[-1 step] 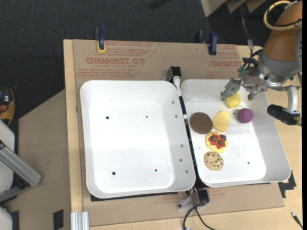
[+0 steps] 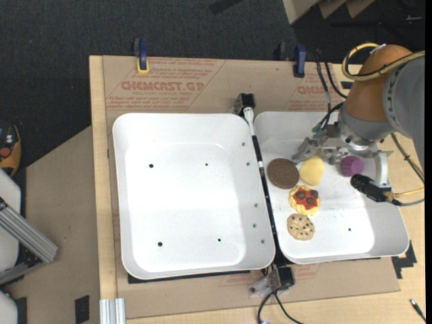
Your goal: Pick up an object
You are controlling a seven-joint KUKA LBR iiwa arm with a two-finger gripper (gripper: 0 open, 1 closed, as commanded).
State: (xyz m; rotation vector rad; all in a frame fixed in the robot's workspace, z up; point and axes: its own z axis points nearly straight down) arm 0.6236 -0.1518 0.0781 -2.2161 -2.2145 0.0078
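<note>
In the right bin (image 2: pixel 337 245) lie a brown round cookie (image 2: pixel 283 173), a pale yellow lump (image 2: pixel 312 171), a purple piece (image 2: pixel 351 165), a small pizza-like toy with red toppings (image 2: pixel 304 200) and a chocolate-chip cookie (image 2: pixel 300 227). My gripper (image 2: pixel 322 148) hangs low over the bin's upper middle, right above the yellow lump and beside the purple piece. The wrist and metal hardware cover its fingers. Nothing is visibly held.
The left bin (image 2: pixel 135 181) sits beside the right one on a brown board. The grey arm with its orange band (image 2: pixel 378 79) reaches in from the upper right. Cables (image 2: pixel 405 194) and a black part (image 2: pixel 368 186) trail over the right bin's right side.
</note>
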